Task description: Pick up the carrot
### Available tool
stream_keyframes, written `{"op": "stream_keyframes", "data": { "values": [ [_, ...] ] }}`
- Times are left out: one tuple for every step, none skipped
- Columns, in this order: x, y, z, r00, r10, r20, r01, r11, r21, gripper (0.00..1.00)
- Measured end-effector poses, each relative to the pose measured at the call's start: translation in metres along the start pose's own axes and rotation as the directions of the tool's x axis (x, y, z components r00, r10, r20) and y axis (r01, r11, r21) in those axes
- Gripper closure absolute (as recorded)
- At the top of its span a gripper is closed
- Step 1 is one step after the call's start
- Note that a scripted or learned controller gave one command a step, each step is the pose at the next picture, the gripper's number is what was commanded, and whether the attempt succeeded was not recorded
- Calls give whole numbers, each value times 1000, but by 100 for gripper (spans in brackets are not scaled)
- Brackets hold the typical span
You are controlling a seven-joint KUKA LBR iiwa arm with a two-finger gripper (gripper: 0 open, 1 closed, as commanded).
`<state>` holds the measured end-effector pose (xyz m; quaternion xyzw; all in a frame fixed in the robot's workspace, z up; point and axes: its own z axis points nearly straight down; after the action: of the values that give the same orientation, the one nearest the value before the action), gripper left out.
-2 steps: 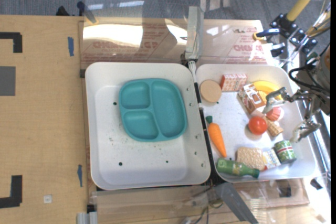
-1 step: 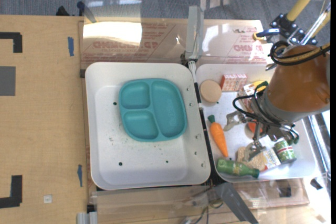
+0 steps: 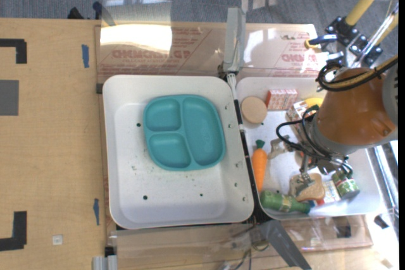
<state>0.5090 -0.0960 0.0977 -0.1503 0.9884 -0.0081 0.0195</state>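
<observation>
The carrot (image 3: 259, 165), orange with a green top, lies lengthwise near the left wall of the right bin (image 3: 373, 199). My gripper (image 3: 309, 170) hangs under the orange wrist band (image 3: 353, 112), low in the right bin, a short way to the right of the carrot and apart from it. It sits just above a tan bread-like piece (image 3: 309, 189). The wrist and cables hide the gripper's upper part.
Around the carrot lie a round tan disc (image 3: 253, 109), a small red-and-white box (image 3: 281, 98), a green cucumber-like piece (image 3: 282, 202) and a small can (image 3: 347, 187). The left bin (image 3: 126, 199) holds a teal divided plate (image 3: 185, 131).
</observation>
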Motion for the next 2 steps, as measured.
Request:
{"op": "stream_keyframes", "data": {
  "values": [
    [-80, 53, -90, 986, 167, -25, -167, 986, -16, 0],
    [-15, 54, -88, 984, 172, -36, -173, 985, -15, 0]
  ]
}}
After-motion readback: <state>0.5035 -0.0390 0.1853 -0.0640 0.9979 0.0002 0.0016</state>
